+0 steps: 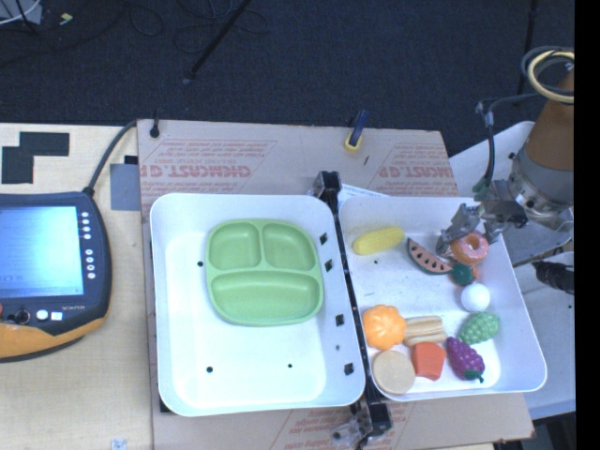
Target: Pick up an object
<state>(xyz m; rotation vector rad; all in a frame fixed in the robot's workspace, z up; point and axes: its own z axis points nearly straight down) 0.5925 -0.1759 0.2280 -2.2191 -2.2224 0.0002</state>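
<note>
Camera view, slanted look down on the desk (pixel 84 382). Two shallow white plastic bins sat side by side. The left bin (pixel 178 345) carried a light green three-compartment plastic tray (pixel 264 273), nothing else in it. The right bin (pixel 525 364) carried the toy food: a yellow corn-like piece (pixel 377 241) near the far left, a red watermelon slice with dark rind (pixel 428 257) just right of it, a pink-orange frosted donut (pixel 470 247), a small dark green piece (pixel 461 274) just below the donut, a white ball (pixel 475 297), a pale green grape bunch (pixel 480 326), a purple grape bunch (pixel 464 358), a red-orange block (pixel 428 360), a tan round disc (pixel 394 371), an orange round fruit (pixel 383 326) and a tan hot-dog bun (pixel 424 327) touching it.

The grey arm with the orange band (pixel 553 139) reached in from the right. The tool (pixel 469 225) hung at the far right part of the right bin, right over the donut and watermelon slice. How wide the tool stood, cannot tell; contact with the donut unclear.

A handheld pendant with a lit screen (pixel 45 270) lay at the left of the desk.
</note>
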